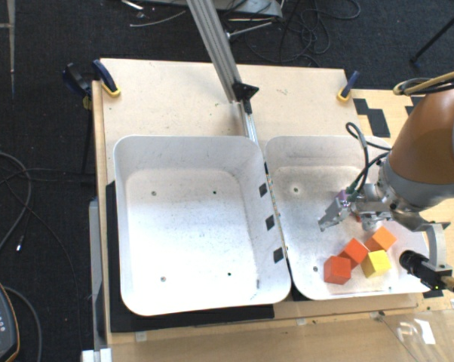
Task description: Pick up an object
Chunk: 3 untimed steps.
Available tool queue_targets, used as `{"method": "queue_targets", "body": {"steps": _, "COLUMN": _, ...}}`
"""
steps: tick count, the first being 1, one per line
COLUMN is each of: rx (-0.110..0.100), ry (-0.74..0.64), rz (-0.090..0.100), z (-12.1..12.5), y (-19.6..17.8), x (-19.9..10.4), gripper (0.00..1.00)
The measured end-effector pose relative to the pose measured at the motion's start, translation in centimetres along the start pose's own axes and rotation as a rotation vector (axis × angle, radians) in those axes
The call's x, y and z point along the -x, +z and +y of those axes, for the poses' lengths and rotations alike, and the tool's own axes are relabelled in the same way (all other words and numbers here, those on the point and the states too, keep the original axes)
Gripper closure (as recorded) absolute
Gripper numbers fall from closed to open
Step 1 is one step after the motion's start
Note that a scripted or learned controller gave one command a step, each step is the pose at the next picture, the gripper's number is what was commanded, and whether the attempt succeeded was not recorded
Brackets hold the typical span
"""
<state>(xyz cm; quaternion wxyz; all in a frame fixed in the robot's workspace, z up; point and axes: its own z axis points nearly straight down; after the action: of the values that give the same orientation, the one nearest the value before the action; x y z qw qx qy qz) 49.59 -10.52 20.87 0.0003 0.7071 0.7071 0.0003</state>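
Blocks cluster in the right bin [302, 164], near its front right corner: a red block [337, 269], an orange block [355, 250], a yellow block [376, 262] and another orange one [382, 239]. The pincer [334, 216] hangs just beside them; whether it is spread cannot be told. The pale surface [174, 96] stands over dark, cable-strewn floor [38, 164].

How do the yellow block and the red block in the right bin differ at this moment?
The yellow block is yellow and looks smaller; the red block is red-orange and looks bulkier. The yellow block lies further right, next to two orange blocks; the red block sits leftmost in the cluster, nearer the bin's front edge. Both rest on the bin floor, below the hand, and neither is held.
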Motion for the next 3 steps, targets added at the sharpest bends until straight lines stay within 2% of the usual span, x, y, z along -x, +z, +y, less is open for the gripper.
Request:
{"method": "queue_targets", "body": {"steps": 1, "rx": -0.003, "ry": -0.001, "rz": -0.002, "z": 7.2, "y": 9.7, "x": 3.9, "gripper": 0.00}}
{"method": "queue_targets", "body": {"steps": 2, "rx": 0.006, "ry": -0.001, "rz": -0.005, "z": 15.8, "y": 11.3, "x": 11.9, "gripper": 0.00}}
{"method": "queue_targets", "body": {"steps": 3, "rx": 0.002, "ry": -0.005, "rz": -0.004, "z": 15.7, "y": 10.3, "x": 11.5, "gripper": 1.00}}
